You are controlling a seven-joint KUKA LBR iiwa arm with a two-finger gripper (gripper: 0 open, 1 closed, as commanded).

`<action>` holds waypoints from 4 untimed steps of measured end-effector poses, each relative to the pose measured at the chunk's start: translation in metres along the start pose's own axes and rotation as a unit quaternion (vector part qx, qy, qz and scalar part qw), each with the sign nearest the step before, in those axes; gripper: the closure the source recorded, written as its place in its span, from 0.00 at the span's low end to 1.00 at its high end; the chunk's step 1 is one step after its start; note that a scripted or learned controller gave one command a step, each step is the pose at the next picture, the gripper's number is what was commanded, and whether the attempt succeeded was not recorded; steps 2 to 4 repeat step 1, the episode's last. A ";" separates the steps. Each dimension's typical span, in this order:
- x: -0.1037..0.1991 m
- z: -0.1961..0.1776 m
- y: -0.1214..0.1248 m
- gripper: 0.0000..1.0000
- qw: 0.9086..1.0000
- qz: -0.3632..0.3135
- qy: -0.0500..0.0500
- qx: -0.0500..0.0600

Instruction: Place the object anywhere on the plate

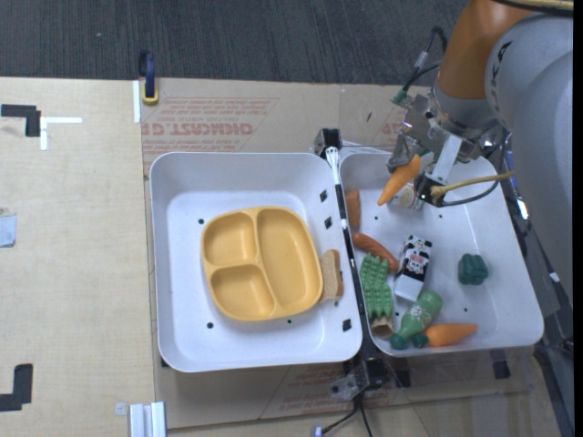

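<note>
Hovering over the right bin's (510,244) far corner, your hand (421,173) grips a toy carrot (401,179) between its fingers, tilted and lifted above the bin floor. The yellow sectioned plate (261,262) sits in the left bin (182,289), a bread slice (331,274) touching its right edge.

Arm (524,53): cut off by the top and right edges. Pincer (421,173): finger positions too small to tell; whether it grips the orange carrot (401,180) unclear. Bread slice (331,274): partly under the yellow plate (261,262) rim. Milk carton (413,267): print illegible.
</note>
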State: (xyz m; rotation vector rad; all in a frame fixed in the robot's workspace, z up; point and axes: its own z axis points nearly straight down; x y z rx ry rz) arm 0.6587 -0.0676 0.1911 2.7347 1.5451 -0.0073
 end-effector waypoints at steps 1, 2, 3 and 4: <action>0.000 0.000 0.000 0.00 1.000 0.000 0.000 0.000; 0.000 0.000 0.000 0.00 1.000 0.000 0.000 0.000; 0.000 0.000 0.000 0.00 1.000 0.000 0.000 0.000; 0.000 0.000 0.000 0.00 1.000 0.000 0.000 0.000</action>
